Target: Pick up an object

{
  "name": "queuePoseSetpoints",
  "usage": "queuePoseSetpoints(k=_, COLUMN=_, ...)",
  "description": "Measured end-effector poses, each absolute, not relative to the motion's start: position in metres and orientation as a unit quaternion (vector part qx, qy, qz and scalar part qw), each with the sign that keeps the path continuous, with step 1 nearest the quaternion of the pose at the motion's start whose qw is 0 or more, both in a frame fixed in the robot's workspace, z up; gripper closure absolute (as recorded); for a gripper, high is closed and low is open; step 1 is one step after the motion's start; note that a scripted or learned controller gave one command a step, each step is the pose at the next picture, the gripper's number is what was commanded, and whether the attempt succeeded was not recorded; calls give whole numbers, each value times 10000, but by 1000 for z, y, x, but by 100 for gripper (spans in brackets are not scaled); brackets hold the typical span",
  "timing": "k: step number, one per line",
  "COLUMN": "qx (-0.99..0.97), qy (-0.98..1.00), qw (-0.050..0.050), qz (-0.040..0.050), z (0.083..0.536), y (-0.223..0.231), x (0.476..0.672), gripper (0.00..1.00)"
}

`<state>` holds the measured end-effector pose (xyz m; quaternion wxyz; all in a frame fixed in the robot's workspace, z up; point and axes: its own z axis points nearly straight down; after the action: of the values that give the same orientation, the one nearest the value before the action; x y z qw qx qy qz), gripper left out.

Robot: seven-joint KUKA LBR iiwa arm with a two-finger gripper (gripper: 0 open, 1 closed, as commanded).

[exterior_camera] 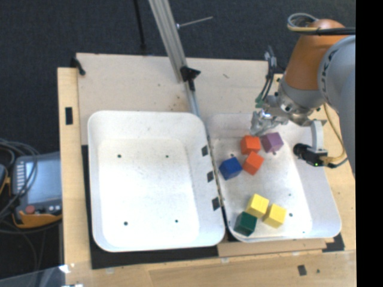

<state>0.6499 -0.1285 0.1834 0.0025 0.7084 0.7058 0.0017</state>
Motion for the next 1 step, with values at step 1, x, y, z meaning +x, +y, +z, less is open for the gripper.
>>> queuePoseSetpoints(k=1, qx=7075, qy=7068, qw=32, qz=19, z=236, y=-135, x=643, gripper=100)
